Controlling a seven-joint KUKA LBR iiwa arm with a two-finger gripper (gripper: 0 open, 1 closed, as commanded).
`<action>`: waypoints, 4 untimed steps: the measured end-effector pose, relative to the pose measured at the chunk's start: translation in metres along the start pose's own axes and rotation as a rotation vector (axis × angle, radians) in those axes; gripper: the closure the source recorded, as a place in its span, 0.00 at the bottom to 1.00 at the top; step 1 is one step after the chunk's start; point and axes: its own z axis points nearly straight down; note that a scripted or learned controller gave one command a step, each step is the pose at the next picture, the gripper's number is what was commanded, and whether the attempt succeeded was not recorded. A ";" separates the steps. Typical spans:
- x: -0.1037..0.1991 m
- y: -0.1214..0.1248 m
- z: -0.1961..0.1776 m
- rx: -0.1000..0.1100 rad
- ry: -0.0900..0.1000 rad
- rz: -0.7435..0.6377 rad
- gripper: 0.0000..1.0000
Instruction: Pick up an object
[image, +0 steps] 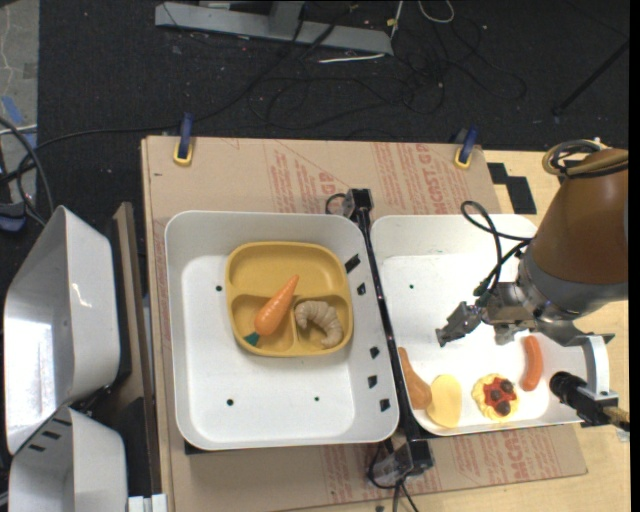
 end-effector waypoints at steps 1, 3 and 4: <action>0.000 0.002 -0.005 -0.011 -0.002 -0.002 0.00; 0.002 0.007 0.082 -0.007 0.000 0.000 0.00; -0.002 0.011 0.120 -0.025 -0.010 0.007 0.00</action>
